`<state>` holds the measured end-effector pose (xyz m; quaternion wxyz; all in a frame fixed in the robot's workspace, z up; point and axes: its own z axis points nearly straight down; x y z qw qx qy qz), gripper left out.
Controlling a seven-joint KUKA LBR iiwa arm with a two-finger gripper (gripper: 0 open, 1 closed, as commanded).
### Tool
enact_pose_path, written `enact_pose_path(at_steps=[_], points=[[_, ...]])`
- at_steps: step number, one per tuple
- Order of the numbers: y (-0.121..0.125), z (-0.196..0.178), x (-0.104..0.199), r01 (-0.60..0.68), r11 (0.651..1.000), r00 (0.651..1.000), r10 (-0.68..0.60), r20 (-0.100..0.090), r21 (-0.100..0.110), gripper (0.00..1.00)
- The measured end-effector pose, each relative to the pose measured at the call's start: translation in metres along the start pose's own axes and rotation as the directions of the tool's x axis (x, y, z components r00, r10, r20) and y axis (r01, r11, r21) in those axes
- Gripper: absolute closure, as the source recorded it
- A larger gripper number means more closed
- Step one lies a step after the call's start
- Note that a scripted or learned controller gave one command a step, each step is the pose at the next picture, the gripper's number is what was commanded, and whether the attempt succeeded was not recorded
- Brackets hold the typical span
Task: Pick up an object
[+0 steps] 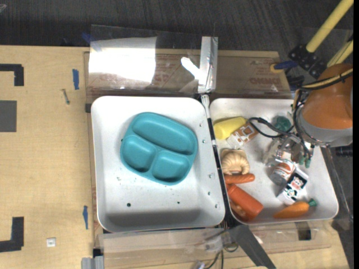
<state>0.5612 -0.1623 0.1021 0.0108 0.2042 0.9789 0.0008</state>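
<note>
My gripper (pixel 282 166) hangs low inside the right bin (pixel 325 175), below the orange band of the arm (pixel 330 112). It sits just above a small black-and-white object (pixel 295 186). An orange carrot with a green top (pixel 293 209) lies along the bin's front wall. To the left lie a tan croissant (pixel 234 161), a thin carrot (pixel 242 179) and a red-orange pepper (pixel 245 201). A yellow piece (pixel 229 127) and a small brown-and-white item (pixel 244 134) rest at the back left. From this angle the gripper's metal tip blurs into what lies beneath it.
The left bin (pixel 106 167) holds a teal divided plate (pixel 159 146). A clear plastic sheet (pixel 148 66) and cardboard stand behind both bins. Black cable (pixel 263 125) loops over the right bin's back. A yellow pole (pixel 332 18) slants at the top right.
</note>
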Motion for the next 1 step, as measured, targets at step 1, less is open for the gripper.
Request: enact_pose_path(at_steps=[1], points=[[-0.0001, 0.0009, 0.0005, 0.0, 1.0, 1.0, 0.0, -0.002, 0.0, 0.0]])
